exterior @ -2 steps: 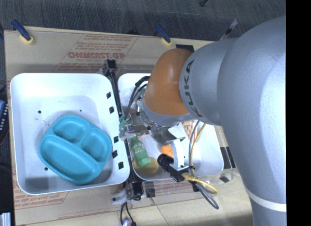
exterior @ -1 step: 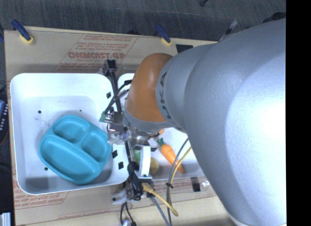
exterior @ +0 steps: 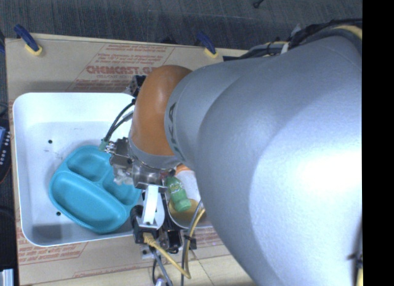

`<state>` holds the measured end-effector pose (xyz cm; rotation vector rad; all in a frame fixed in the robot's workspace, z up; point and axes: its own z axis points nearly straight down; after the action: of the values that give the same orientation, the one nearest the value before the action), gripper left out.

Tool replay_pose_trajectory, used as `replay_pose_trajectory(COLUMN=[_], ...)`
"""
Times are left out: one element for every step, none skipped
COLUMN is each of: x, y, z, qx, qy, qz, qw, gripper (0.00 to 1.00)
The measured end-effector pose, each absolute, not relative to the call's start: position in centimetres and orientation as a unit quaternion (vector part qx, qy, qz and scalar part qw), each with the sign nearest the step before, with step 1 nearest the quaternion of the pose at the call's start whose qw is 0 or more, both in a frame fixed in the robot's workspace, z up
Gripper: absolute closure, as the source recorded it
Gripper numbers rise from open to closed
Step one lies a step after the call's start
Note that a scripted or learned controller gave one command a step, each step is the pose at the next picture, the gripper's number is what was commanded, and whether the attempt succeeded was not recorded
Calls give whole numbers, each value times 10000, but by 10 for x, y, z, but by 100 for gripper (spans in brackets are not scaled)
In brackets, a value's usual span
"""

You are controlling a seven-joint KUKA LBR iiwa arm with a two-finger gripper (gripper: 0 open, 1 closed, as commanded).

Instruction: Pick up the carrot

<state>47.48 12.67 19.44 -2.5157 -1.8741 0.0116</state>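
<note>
The gripper [exterior: 126, 169] is tucked under the wrist, above the blue dish's [exterior: 86, 195] 2 o'clock edge, and honestly I can't tell if it's open or clamped. At its 3 o'clock a small orange bit, probably the carrot [exterior: 183, 170], pokes out from under the arm [exterior: 258, 155], mostly hidden. There's a blurry green thing [exterior: 179, 197] at the carrot's 6 o'clock.

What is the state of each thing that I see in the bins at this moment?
Blue dish: open side up in the left bin, visible compartments empty.
Green toy: lying beside the arm, partly hidden.
Orange piece, perhaps the carrot: mostly hidden by the arm.
</note>
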Motion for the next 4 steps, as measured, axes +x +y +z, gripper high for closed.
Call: replay_pose_trajectory(x=[474, 475, 477, 482], y=[165, 218, 186, 141], z=[158, 179, 143, 111], qx=[-9215, -9814, -9283, -9805], qy=[-3883, -1918, -3719, -1935], qz=[41, 40, 67, -50], qw=[20, -1, 34, 335], gripper=[100, 100, 100, 100])
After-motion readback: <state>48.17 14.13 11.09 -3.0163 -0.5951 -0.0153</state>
